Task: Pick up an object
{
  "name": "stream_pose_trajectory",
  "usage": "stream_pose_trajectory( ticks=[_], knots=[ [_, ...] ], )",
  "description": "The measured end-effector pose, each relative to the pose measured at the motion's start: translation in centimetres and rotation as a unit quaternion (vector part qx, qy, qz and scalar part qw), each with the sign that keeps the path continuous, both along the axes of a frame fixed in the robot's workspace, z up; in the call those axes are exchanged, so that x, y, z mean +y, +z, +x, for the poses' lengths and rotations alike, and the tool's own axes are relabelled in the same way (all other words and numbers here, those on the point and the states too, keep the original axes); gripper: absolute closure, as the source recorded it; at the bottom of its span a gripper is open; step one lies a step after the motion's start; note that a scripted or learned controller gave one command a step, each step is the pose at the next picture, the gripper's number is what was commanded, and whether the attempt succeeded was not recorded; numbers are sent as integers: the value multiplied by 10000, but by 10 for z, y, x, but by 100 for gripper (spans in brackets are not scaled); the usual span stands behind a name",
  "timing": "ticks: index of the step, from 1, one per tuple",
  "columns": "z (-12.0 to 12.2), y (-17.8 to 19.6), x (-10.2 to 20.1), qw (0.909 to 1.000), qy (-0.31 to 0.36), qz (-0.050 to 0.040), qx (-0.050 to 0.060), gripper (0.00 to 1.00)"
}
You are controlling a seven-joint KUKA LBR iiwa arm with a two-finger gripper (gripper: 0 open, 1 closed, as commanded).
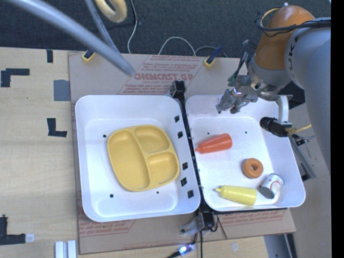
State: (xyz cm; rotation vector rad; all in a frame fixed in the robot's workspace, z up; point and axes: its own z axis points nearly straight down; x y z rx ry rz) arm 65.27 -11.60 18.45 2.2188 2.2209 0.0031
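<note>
Nearest, by the front wall of the right bin [290, 200]: a yellow squeeze bottle [236, 194] on its side, cap pointing left, and just beside its right end a small silver can [271, 186], tipped over. A little farther back, a brown donut [252, 167], flat on the bin floor, near the can but apart from it. Farther still, toward the bin's left wall, an orange carrot [215, 143], lying crosswise.

In the left bin [86, 144], a yellow divided plate [143, 157] with three compartments, roughly in the middle. Between the two bins, a row of black clips [185, 165].

Past the carrot, over the back left part of the right bin, the gripper [232, 104], pointing down, well apart from every object, with nothing seen in it; open or closed cannot be told from this angle. Behind it, the grey arm with its orange band [282, 31], reaching in from the right.

Under both bins, a cardboard sheet [161, 75] with red print, on the wooden counter [32, 117]. At the far top, a slanted grey bar [64, 23].
</note>
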Motion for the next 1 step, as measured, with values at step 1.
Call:
stream_pose_trajectory(
  ticks=[1],
  knots=[
    [1,37,1,10000,5,1,0,100]
  ],
)
